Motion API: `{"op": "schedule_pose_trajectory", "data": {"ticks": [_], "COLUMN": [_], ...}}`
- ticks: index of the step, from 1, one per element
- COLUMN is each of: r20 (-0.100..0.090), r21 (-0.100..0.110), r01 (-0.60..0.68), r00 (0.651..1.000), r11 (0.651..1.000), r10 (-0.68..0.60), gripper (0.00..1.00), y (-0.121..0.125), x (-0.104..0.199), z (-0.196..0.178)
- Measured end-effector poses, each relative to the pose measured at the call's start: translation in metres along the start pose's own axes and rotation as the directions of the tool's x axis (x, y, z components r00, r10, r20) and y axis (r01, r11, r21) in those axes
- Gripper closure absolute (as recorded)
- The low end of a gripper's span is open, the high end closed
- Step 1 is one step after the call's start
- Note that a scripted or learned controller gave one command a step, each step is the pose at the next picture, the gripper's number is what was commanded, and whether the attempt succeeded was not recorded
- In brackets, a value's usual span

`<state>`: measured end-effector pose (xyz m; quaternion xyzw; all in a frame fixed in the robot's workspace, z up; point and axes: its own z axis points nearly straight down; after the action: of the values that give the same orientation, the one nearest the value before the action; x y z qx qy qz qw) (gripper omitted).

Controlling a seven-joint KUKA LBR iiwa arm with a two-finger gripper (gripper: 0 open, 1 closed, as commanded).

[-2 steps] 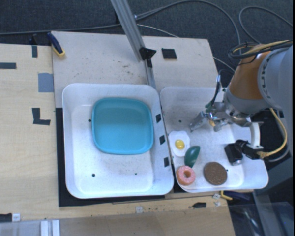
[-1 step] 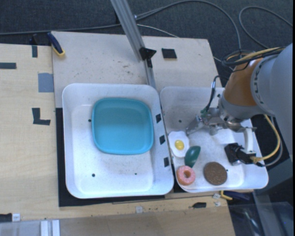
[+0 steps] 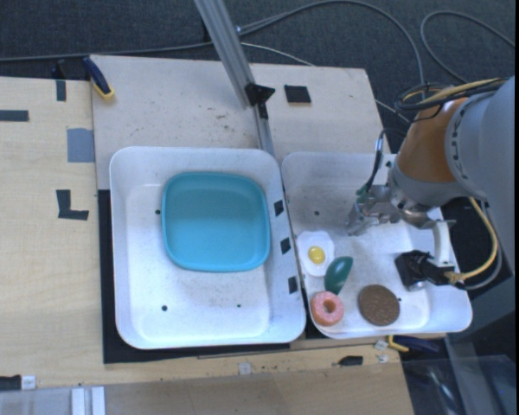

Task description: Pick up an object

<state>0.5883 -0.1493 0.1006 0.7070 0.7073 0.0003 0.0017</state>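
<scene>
My gripper (image 3: 361,220) hangs over the middle of the right bin (image 3: 324,175), with nothing visible between its fingers. Below it, along the bin's near side, lie a white fried egg with a yellow yolk (image 3: 316,254), a dark green pepper-like piece (image 3: 337,273), a pink doughnut (image 3: 328,308) and a brown round cookie (image 3: 379,304). The gripper stands above and to the right of the egg, apart from all of them. In the left bin (image 3: 138,318) sits a teal square plate (image 3: 215,221).
A slanted metal pole (image 3: 233,50) crosses the bench behind the bins. The grey arm with its orange band (image 3: 432,145) fills the right side above the right bin. Cables lie on the dark floor beyond.
</scene>
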Motion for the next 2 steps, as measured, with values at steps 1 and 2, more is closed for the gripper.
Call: {"op": "schedule_pose_trajectory", "data": {"ticks": [1, 2], "r20": [-0.001, -0.001], "r21": [-0.002, -0.002], "r01": [0.000, 0.000], "r00": [1.000, 1.000], "r11": [1.000, 1.000], "r10": [0.000, 0.000], "gripper": [1.00, 1.00], "y": [0.000, 0.006], "x": [-0.001, -0.010], "z": [-0.063, -0.119]}}
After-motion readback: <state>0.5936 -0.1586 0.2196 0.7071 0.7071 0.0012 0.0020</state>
